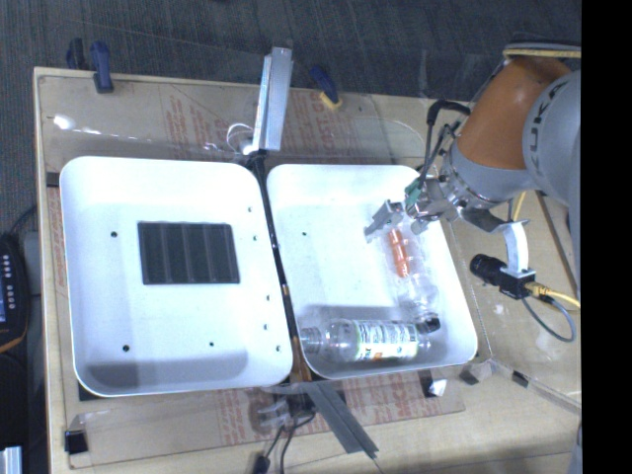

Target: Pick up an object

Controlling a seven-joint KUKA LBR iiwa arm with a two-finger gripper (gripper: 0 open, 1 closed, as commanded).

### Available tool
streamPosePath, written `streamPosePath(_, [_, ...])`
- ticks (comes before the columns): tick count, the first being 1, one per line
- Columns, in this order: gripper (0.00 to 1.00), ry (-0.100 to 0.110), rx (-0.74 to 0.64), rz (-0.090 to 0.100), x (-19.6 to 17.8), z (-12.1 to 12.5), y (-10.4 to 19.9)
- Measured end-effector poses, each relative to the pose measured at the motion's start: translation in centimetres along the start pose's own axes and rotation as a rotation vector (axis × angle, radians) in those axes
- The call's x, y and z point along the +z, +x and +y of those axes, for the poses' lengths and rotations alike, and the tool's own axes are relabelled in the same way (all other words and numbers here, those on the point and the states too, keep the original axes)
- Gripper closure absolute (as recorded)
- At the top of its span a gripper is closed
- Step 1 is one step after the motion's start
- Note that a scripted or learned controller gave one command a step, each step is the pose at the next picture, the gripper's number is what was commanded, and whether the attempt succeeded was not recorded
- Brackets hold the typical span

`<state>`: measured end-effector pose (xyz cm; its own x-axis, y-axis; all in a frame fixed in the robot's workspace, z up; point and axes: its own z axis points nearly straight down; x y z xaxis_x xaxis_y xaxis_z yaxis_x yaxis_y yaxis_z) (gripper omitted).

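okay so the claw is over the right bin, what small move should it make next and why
Probably lower the claw a little onto the orange-banded clear item just below it. That item lies apart from the clear bottle at the right bin's near wall, and nothing sits between the fingers yet.

dark carpet floor [148, 8], wooden bench [59, 107]

arm [528, 117] cropped at right edge, end effector [400, 215] fingers indistinct

Single fixed camera above bench [59, 107], looking down at slant. Far enough to take in both white bins: left bin [89, 196], right bin [326, 196], plus dark floor beyond far edge. Arm [513, 136] entering from right side.
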<state>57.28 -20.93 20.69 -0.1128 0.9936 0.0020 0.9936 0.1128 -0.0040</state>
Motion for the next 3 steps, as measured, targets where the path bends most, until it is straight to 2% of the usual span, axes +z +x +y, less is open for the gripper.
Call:
streamPosePath(1, [0.00, -0.004, -0.066, -0.003, 0.8, 1.2, 0.0])
streamPosePath(3, [0.00, -0.002, -0.182, -0.003, -1.7, 2.2, -0.1])
